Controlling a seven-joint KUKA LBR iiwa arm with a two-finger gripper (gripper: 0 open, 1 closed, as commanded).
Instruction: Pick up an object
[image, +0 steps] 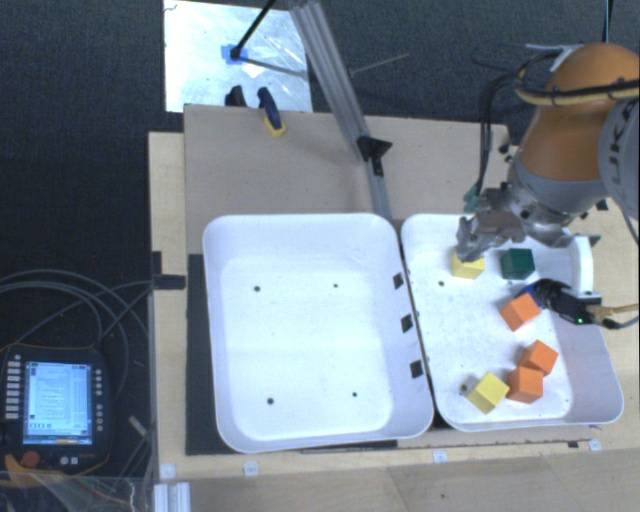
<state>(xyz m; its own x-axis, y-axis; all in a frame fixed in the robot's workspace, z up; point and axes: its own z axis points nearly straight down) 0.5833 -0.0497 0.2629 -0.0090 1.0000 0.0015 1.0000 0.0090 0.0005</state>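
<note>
— What is seen in the right bin?

— Small matte blocks are scattered on its smooth white floor: a yellow cube at the far left, a dark green cube just right of it, three orange blocks and a second yellow block nearer.

— And the gripper?

— It is poised right over the far yellow cube, whose top edge is hidden by it; its state cannot be told. The left bin is set alongside

Two white bins are seen on the bench. Three orange blocks, two yellow blocks and one green block are counted.
</note>
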